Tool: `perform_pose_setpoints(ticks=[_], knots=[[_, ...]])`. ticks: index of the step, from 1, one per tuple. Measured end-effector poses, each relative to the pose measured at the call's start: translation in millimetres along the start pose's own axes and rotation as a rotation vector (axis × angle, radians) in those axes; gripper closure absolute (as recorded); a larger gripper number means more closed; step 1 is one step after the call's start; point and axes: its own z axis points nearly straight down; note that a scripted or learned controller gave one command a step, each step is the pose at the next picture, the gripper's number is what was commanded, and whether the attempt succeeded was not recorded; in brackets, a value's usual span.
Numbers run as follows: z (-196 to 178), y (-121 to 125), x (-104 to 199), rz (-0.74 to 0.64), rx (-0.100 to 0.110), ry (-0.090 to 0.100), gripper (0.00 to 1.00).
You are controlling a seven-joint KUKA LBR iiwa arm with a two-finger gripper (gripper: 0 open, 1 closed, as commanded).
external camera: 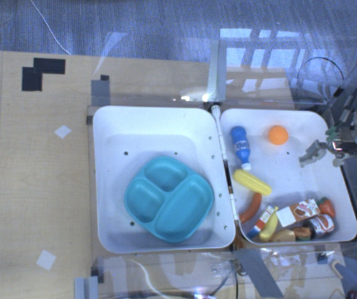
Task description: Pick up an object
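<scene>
Hand (318, 152) sits at the right edge of the right bin (290, 114), above the bin floor. Can't tell if it's open or closed from this angle; nothing visible between the tips.

Right bin contents: orange ball (278, 135) near the back, closest to the hand, sitting apart from everything else. Blue bottle (240, 144) lies along the left wall, cap toward the front. Yellow corn cob (252, 182) just in front of it, red sausage (250, 208) touching below. Front corner is a pile of packets and toy food (299, 220), all overlapping.

Left bin (103, 167) holds a teal divided plate (169, 198); too flat to pinch easily.

Best pick, my read: the ball. Probably light and hard, but round and slick, so it'll roll if hit off-centre. Close across the widest part, straight down. Fallback: the corn, gripped across its short axis mid-length. Skip the pile: likely double-grab or slip.
</scene>
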Motion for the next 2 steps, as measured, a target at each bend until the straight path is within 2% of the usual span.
perform_pose_setpoints(ticks=[1,2], knots=[[91,-47,-10,0.074,0.001,0.000,0.00],[131,-45,-14,-0.064,-0.007,-0.001,0.00]])
